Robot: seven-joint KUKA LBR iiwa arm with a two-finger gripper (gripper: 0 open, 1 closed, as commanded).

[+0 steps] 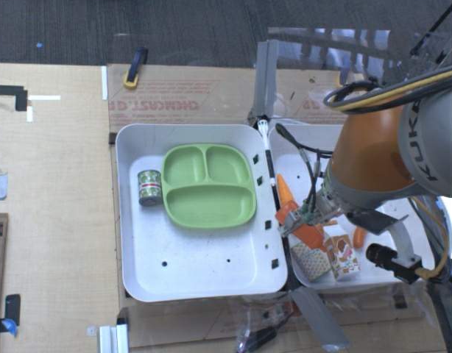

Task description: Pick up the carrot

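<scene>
The carrot (283,189) is a slim orange piece lying near the left wall of the right bin (314,132), pointing up and away from the camera. My gripper (302,214) hangs just below and to the right of the carrot's lower end, low over the bin floor among cables. The bulky grey and orange wrist (373,153) covers much of the right bin. From here I cannot make out whether the carrot's lower end is touched.
Close by the gripper lie an orange block (308,235), a patterned carton (341,250), a patterned packet (311,259) and a small orange piece (358,235). The left bin (204,267) holds a green divided plate (209,185) and a small can (149,187).
</scene>
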